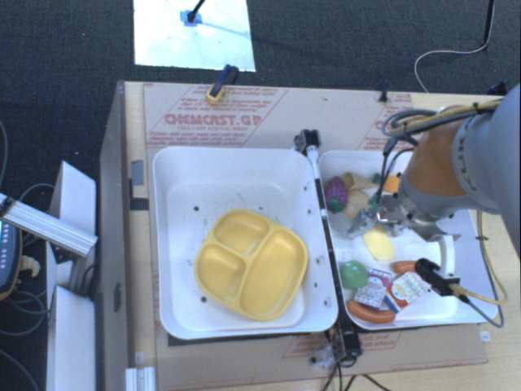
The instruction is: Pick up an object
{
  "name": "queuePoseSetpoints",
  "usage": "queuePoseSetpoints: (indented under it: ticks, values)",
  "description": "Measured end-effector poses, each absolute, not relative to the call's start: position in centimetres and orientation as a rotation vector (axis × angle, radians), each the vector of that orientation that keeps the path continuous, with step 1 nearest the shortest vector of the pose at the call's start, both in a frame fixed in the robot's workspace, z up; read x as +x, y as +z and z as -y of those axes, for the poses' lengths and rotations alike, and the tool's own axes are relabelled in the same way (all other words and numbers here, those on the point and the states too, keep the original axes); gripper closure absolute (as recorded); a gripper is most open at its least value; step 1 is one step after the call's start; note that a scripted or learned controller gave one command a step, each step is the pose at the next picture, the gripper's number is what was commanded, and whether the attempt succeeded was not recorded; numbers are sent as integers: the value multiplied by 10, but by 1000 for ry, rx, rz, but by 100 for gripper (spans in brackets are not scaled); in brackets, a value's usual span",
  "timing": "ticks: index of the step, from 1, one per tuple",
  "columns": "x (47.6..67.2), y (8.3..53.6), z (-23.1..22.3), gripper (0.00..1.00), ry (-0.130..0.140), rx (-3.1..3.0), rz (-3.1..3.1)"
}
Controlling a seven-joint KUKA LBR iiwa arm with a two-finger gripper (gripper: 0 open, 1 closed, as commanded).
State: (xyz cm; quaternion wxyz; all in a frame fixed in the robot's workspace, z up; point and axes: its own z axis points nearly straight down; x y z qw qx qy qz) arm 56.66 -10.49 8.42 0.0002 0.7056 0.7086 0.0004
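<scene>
The gripper (364, 221) hangs low in the right bin (480, 312); whether it grips anything I cannot tell. A pale yellow piece (378, 244) lies just below it, a purple piece (335, 192) just above-left.

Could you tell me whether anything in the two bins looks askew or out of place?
The yellow divided plate sits rotated at a slant in the left bin, its edges out of line with the bin's walls. The toy food in the right bin lies in a loose jumble. Nothing looks spilled or broken.
</scene>
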Motion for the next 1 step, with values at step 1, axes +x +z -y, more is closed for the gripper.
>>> queuePoseSetpoints:
  ticks: [1]
  values:
    - [568, 96, 105, 100, 4, 2213, -2226]
